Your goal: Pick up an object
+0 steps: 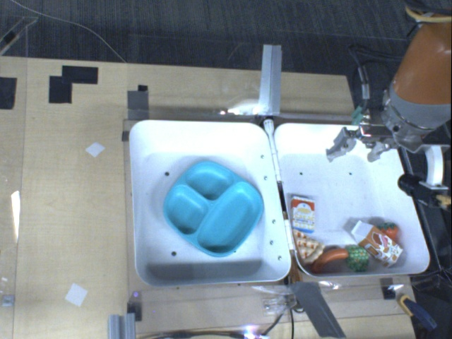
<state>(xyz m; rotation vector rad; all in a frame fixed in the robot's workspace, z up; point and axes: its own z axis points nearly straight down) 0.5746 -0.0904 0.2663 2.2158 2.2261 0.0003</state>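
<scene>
Step in hand, as judged: bring gripper (359, 145) down over one item and close squarely. Fingers spread apart, nothing between them, high over right bin's far side.

Count:
- Two white bins: left bin (152, 260), right bin (318, 136).
- One blue divided plate (212, 207) in left bin.
- One snack box (303, 213), near divider.
- One small carton (382, 246).
- Jumbled toy food (332, 256) along right bin's near edge, count unclear.

Best target: snack box, well apart from clutter.
</scene>
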